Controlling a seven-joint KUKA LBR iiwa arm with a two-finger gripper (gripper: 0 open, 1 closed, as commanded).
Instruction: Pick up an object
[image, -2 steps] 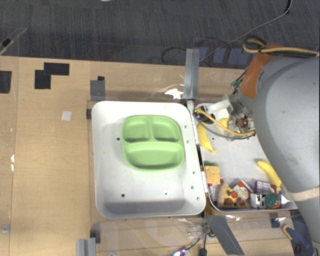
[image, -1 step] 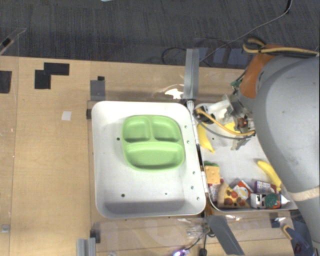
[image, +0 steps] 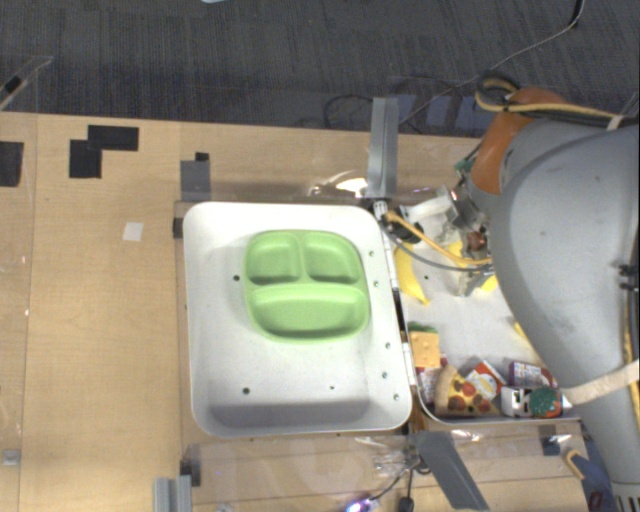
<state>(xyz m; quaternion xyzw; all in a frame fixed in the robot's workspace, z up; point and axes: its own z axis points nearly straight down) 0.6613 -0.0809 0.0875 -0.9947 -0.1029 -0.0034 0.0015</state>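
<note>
The arm (image: 575, 250) reaches in over the right bin (image: 455, 325), its bulk covering much of that bin. The pincer (image: 470, 245) sits low at the bin's far end; whether it is open, closed or gripping anything cannot be told, since the wrist and cables hide its working end.

Candidate objects: a yellow banana-shaped item (image: 410, 278) lies just beside the pincer, toward the dividing wall between the bins. A tan cracker-like block (image: 426, 350) lies further toward the near end. A cluster of small colourful packets (image: 490, 390) sits well apart from the pincer, at the near wall. The green divided tray (image: 304, 284) rests in the left bin (image: 215, 320), beyond the divider.

Judgement: the yellow item is the nearest target. It appears light, smooth and rigid, probably a plastic toy; the curved surface may slip. Best taken across its narrow middle, jaws square to its length. Its closeness to the wall limits finger clearance on that side
</note>
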